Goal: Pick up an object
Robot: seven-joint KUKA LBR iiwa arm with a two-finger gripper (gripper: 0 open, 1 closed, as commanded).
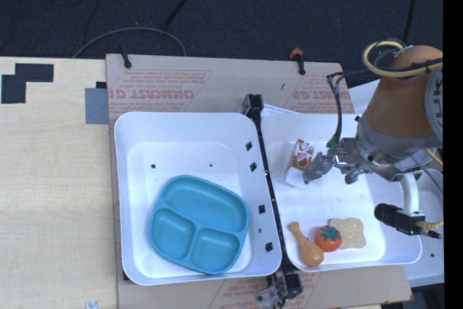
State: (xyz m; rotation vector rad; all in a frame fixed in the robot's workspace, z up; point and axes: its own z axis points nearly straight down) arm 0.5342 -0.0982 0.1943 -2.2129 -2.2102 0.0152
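Over the right bin [405, 251], the gripper [316, 168] is hovering just beside a small packet [302, 154]; its state I cannot tell. Toy tomato [328, 238], toast [347, 231] and drumstick [307, 244] are lying near the front wall.

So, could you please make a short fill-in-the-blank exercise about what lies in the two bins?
1. The blue tray lies in the ____ bin.
2. The tomato sits between the drumstick and the ____.
3. The blue tray has ____ compartments.
4. The gripper is beside a small ____ in the right bin.

Missing words: left; toast; three; packet
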